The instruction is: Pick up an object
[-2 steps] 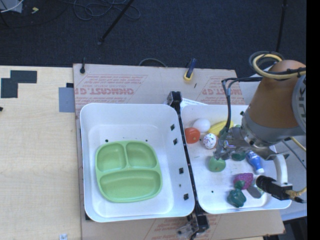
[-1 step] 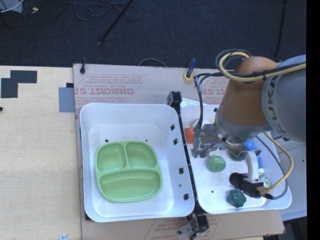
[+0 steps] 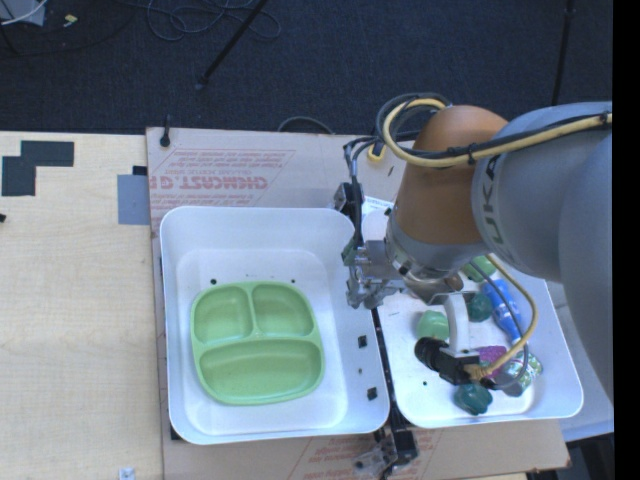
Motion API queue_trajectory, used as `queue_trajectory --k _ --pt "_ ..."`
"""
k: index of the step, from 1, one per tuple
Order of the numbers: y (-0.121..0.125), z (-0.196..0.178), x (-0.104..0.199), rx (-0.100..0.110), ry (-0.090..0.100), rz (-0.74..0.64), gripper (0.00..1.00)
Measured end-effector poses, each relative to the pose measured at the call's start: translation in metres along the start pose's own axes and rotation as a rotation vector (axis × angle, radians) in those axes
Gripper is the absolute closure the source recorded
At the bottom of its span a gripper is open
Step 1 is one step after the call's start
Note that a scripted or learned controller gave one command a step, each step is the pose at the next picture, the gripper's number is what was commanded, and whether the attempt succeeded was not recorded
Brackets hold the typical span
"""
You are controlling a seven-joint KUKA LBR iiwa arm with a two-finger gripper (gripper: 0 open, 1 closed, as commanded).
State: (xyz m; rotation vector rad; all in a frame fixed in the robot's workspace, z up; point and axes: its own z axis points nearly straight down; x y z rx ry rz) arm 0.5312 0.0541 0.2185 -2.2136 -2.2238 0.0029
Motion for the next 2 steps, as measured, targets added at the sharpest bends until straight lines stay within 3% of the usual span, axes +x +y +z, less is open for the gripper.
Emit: queue_trajectory --k 2 --pt "0.0005 0.0014 0.0147 0.0 -0.001 0.003 1.0"
